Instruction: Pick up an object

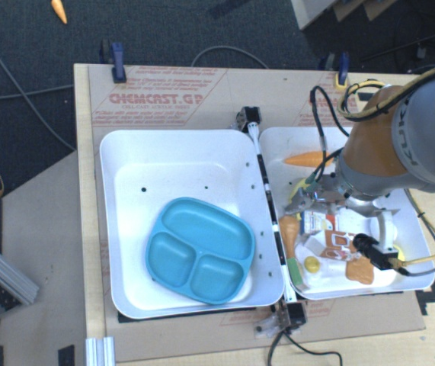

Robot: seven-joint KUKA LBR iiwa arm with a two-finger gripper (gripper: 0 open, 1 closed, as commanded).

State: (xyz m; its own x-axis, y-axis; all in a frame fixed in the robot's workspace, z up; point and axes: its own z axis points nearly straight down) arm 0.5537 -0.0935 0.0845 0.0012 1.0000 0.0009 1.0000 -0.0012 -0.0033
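The bench is a plywood board (164, 101) bearing red stencilled print; the large line appears to read "CHEMCAST GP", with smaller red lines above and below that are too fine to make out. Similar red print shows on the board behind the right bin, partly covered by the arm and illegible. Two blue clamps (116, 58) hold the board's far edge. The left bin (126, 166) contains one item, a blue divided plate (199, 249) with three compartments, lying flat toward the near side. The right bin (278, 147) holds a clutter of small objects: an orange carrot-shaped piece (303, 159) near the far wall, a small yellow item (311, 264) near the front, a tan-orange piece (360, 271) at the front right, and a white packet with red and orange markings (337, 242) in the middle; its printing cannot be read. The arm (400, 139), grey with an orange band, reaches in from the right, and the gripper (312, 198) sits low over the clutter in the right bin, just above the white packet. Its closure cannot be determined, and no object can be confirmed as held. A small orange carrot-shaped item (59, 8) lies on the dark floor beyond the bench.
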